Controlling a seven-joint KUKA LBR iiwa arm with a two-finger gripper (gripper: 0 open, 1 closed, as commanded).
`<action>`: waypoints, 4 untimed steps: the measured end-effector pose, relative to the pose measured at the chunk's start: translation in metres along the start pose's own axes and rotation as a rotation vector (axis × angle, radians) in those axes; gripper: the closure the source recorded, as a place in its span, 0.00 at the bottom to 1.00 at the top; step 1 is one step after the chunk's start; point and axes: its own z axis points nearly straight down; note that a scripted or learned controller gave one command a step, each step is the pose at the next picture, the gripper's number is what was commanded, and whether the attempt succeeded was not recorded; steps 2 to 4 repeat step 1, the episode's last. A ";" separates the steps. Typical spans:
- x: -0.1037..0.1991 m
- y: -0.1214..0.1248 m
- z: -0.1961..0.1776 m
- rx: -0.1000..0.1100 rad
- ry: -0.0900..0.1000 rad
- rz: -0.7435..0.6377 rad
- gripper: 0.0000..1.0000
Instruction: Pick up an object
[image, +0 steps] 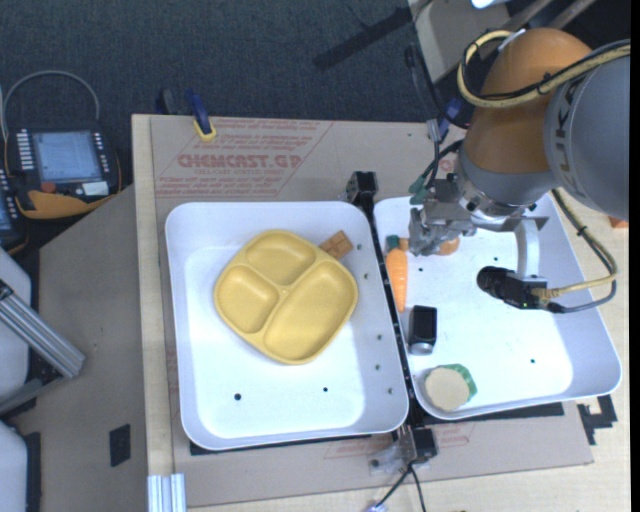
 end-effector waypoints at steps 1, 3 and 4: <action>0.053 -0.006 0.001 -0.001 0.000 0.000 1.00; 0.053 -0.006 0.001 -0.001 0.000 0.000 1.00; 0.053 -0.006 0.001 -0.001 0.000 0.000 1.00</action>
